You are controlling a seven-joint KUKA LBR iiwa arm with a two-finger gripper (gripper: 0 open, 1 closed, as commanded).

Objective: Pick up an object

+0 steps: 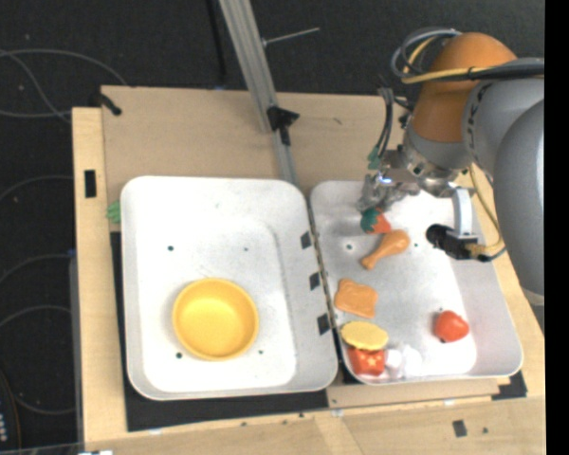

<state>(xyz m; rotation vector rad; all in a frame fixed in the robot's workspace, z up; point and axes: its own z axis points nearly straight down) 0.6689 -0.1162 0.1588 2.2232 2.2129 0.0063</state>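
Camera view, from above: the gripper point(377, 197) hangs low over the far end of the right bin point(484, 349), just beside a small green-and-orange toy point(374, 222); whether its fingers are spread or pressed together cannot be told. A clean pick likely needs centring over that toy before closing. A toy chicken drumstick point(387, 248) lies close by and could be nudged. Nearer lie a toast slice point(356, 299), a burger point(364, 336) and a tomato point(450, 326). The left bin point(218, 207) holds a yellow bowl point(214, 318).
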